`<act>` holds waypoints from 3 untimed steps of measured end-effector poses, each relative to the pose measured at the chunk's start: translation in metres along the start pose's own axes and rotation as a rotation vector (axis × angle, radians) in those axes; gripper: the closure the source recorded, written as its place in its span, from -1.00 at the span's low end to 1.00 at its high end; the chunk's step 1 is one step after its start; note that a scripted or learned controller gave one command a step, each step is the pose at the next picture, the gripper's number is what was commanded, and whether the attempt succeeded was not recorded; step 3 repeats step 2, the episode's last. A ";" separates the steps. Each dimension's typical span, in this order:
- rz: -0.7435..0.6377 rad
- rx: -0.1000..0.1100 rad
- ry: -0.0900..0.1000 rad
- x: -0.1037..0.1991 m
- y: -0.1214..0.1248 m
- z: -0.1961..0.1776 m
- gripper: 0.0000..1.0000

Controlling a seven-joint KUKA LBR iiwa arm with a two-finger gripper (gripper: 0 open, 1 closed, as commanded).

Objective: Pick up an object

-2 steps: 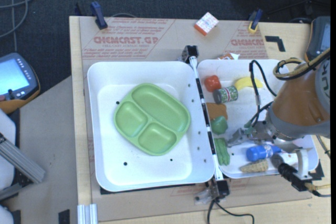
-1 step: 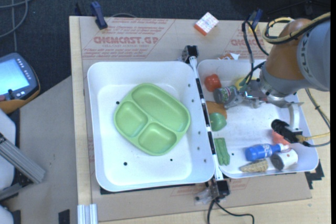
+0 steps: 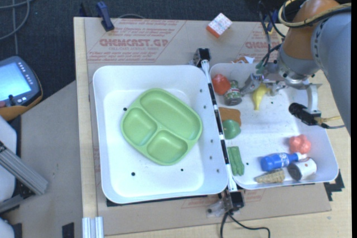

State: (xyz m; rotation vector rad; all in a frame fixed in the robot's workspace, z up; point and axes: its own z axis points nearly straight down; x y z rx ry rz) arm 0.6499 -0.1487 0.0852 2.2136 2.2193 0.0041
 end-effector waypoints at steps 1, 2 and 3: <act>0.002 0.006 0.001 0.000 -0.003 -0.010 1.00; -0.004 0.002 0.007 0.070 -0.062 -0.106 1.00; -0.004 0.002 0.007 0.070 -0.062 -0.106 1.00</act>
